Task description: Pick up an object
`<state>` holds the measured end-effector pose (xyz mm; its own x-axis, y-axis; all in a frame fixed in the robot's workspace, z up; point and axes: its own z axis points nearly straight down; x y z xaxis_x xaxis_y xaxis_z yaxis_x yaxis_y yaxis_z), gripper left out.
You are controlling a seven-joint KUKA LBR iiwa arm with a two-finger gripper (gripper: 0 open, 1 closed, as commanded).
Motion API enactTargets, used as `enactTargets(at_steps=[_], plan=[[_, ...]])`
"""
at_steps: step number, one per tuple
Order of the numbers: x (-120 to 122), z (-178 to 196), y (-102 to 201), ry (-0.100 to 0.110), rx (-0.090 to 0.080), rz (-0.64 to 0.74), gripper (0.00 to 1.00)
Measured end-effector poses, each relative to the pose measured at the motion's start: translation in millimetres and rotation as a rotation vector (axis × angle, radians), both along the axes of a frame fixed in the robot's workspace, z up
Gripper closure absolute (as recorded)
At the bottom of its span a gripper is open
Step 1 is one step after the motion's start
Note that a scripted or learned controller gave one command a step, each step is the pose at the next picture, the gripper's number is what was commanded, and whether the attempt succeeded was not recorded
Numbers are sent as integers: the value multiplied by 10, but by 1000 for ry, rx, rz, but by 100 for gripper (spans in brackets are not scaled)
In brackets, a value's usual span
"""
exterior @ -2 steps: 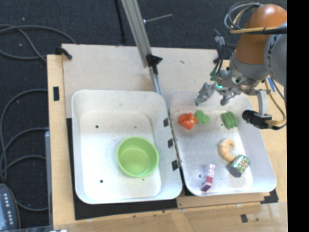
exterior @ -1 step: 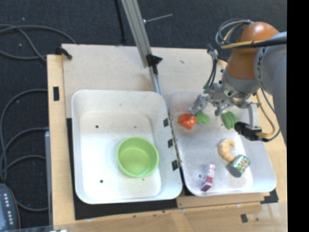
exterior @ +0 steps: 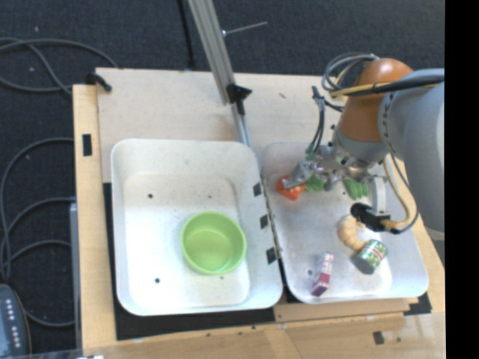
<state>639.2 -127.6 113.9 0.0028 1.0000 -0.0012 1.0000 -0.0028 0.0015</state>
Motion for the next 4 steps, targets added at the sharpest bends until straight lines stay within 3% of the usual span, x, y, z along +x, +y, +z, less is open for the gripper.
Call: enactTargets(at_steps=[1, 2, 4], plan=[[47, -54, -7, -10, 0, 1, 0], [63, 76, -18, -16, -1, -1, 100], [82, 1195, -151, 0, 0, 5, 100]])
